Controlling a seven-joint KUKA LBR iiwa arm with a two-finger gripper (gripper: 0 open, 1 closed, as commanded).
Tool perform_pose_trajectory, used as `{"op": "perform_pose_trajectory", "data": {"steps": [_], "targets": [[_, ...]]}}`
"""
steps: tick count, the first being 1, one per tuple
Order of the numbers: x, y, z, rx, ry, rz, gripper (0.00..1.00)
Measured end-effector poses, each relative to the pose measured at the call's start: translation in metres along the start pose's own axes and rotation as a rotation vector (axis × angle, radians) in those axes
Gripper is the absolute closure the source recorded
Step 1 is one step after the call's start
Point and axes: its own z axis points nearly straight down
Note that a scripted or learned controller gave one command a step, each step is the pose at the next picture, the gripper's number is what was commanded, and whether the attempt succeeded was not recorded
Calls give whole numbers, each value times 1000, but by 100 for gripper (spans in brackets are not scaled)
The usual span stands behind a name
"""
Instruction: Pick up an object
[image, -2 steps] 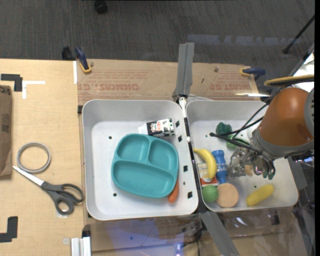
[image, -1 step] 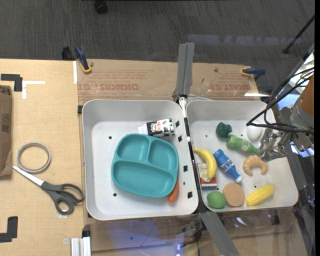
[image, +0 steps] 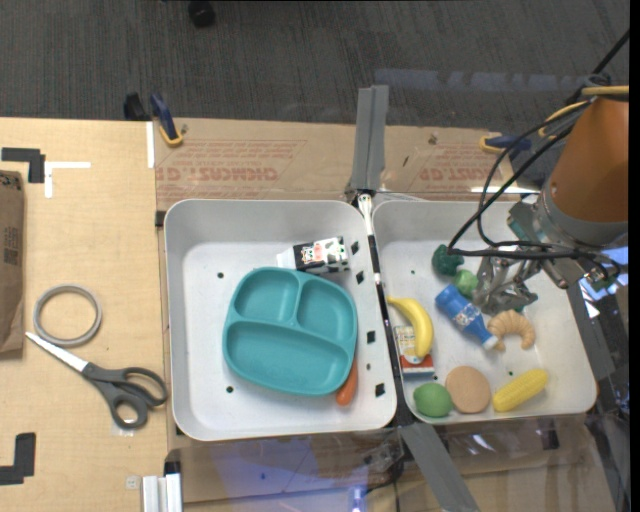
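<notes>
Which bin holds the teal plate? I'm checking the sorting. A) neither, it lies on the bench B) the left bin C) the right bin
B: the teal plate lies flat in the left bin, with the banana and the other toy foods across the divider in the right bin.
</notes>
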Motion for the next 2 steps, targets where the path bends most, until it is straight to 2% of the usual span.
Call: {"op": "perform_pose_trajectory", "data": {"steps": [1, 2], "targets": [[0, 0, 0, 0, 0, 0, 0], [-17, -13, 127, -1, 0, -21, 0]]}}
